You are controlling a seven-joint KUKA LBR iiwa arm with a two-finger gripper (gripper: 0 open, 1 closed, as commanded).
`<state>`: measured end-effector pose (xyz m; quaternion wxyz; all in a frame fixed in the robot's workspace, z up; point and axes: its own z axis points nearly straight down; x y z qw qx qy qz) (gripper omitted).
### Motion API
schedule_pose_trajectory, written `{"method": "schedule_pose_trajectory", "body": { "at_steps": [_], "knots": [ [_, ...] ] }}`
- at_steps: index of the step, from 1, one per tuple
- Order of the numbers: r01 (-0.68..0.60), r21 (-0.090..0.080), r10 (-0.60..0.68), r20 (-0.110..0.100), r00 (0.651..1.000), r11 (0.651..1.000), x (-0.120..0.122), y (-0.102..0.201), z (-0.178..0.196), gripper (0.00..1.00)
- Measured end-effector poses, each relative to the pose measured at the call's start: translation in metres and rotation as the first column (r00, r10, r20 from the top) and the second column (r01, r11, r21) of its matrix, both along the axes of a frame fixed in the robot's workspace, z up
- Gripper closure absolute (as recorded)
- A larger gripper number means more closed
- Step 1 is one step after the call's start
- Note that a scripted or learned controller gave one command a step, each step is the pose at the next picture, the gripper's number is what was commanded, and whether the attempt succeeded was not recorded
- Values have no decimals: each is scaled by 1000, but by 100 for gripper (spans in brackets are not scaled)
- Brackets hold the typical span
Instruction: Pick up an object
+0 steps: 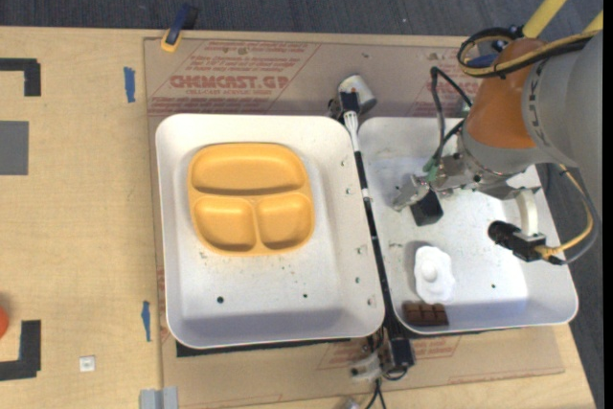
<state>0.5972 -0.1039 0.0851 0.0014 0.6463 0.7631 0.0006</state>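
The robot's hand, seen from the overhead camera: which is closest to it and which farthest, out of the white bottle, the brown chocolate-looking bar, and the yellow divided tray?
From the hand, over the right bin:
1. The white bottle, just below it in the same bin.
2. The brown bar, farther down at that bin's front edge.
3. The yellow divided tray, off in the left bin.

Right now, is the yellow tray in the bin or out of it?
In. The yellow tray lies flat inside the left bin, with white floor showing all around it.
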Motion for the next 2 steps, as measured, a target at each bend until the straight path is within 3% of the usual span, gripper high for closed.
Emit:
{"method": "schedule_pose_trajectory", "body": {
  "at_steps": [1, 2],
  "knots": [
    [-2, 0, 2, 3, 1000, 1000, 1, 1, 11, 100],
    [713, 0, -713, -4, 701, 701, -27, 62, 99, 100]
  ]
}}
